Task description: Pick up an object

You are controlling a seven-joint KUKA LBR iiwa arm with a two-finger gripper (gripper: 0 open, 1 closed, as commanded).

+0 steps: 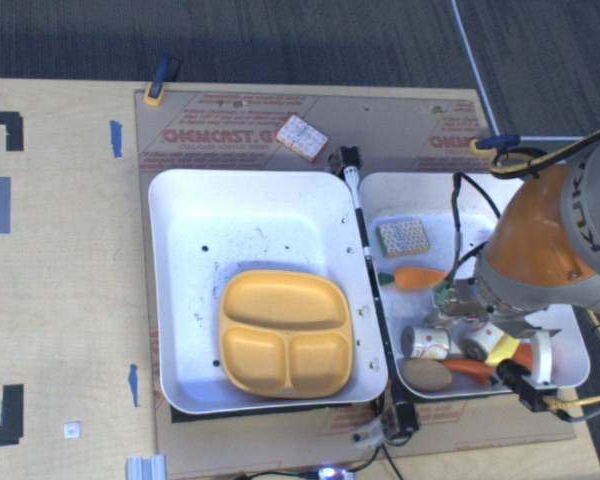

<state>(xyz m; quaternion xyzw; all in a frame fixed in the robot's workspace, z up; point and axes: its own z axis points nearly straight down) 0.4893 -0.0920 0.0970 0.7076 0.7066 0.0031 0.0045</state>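
Crowding gripper (pixel 458 320): carrot (pixel 418 278), bin rim (pixel 372 288) near.

arm (pixel 550 248) cut off at right edge, covering right bin (pixel 420 208)

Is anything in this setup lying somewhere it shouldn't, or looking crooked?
One thing stands out: a small patterned block lies tilted on the cardboard behind the bins, outside both. Otherwise the yellow divided plate sits flat in the left bin, and the carrot and other small items are crowded in the right bin.
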